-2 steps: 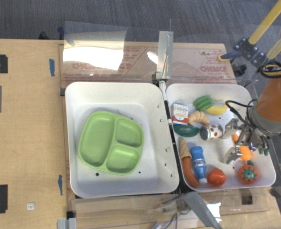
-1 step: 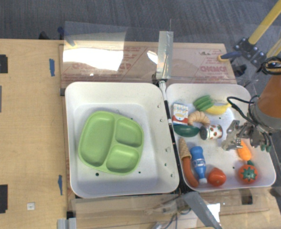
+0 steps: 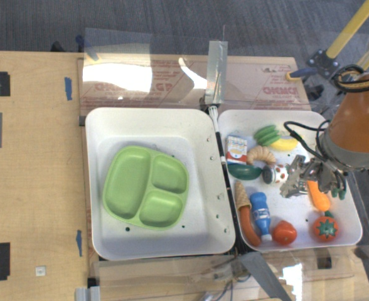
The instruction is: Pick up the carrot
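Note:
The carrot (image 3: 320, 198) is a small orange toy lying in the right part of the right bin (image 3: 354, 231). Its lower end sticks out toward the bin's front, and its upper end is tucked under the gripper (image 3: 315, 179). The gripper hangs low over the bin straight above the carrot's top, below the arm's orange band (image 3: 357, 124). The metal of the gripper and its cables hide the contact point with the carrot.
Toy foods crowd the right bin: a red tomato (image 3: 285, 232), a red fruit with a green top (image 3: 326, 227), a blue bottle (image 3: 260, 212), a croissant (image 3: 261, 155), a white carton (image 3: 236, 146). The left bin (image 3: 96, 130) holds a green divided plate (image 3: 147, 184).

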Tool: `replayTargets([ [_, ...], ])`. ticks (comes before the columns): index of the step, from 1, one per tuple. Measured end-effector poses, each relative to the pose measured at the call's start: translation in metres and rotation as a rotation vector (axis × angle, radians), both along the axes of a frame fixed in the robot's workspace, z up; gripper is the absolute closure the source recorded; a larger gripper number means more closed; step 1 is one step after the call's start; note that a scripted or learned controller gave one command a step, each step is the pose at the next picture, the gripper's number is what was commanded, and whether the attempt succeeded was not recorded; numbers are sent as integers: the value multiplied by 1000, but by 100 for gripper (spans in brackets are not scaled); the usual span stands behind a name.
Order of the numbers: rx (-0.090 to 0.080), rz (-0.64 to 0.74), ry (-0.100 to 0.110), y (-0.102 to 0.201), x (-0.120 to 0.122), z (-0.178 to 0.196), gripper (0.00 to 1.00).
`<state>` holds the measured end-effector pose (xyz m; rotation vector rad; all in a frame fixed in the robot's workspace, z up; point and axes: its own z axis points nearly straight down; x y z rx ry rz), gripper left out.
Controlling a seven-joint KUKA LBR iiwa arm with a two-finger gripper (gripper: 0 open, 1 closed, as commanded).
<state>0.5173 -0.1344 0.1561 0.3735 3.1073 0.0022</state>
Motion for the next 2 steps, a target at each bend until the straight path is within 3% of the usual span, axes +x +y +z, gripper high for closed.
replayTargets([
  [1, -2, -2, -2, -2, 0, 8, 100],
  [2, -5, 461, 2, 0, -25, -58, 100],
])
